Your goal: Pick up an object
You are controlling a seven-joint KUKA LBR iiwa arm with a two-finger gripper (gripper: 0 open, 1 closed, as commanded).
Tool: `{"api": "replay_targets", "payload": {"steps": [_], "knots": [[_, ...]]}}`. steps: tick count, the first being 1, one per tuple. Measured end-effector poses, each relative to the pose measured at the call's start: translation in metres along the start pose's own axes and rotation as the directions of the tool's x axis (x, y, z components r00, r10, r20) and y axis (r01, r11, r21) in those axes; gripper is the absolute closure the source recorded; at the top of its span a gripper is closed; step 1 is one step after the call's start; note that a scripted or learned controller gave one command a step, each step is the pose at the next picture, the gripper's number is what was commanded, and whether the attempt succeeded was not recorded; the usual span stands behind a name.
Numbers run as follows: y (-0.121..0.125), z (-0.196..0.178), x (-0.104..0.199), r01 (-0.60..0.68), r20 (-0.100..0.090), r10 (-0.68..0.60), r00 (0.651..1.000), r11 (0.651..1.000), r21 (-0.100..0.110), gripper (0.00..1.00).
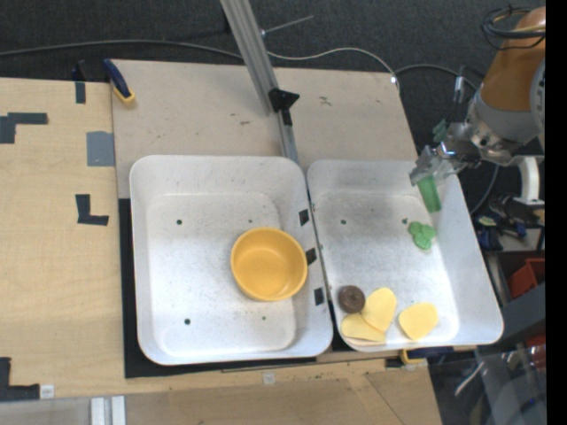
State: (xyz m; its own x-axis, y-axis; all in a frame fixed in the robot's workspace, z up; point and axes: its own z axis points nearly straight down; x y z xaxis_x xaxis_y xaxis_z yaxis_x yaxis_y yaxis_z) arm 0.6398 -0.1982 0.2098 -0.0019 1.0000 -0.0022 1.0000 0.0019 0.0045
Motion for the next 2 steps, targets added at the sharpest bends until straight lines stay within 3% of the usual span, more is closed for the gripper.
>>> {"api": "replay_targets", "payload": {"steps": [1,2], "knots": [[0.001,-0.042,0.000,0.000,-0.001,0.000,1.000,1.000,0.001,1.00],[0.002,-0.029,0.058,0.004,-0.004,-0.004,1.000,1.000,0.006,1.00]]}}
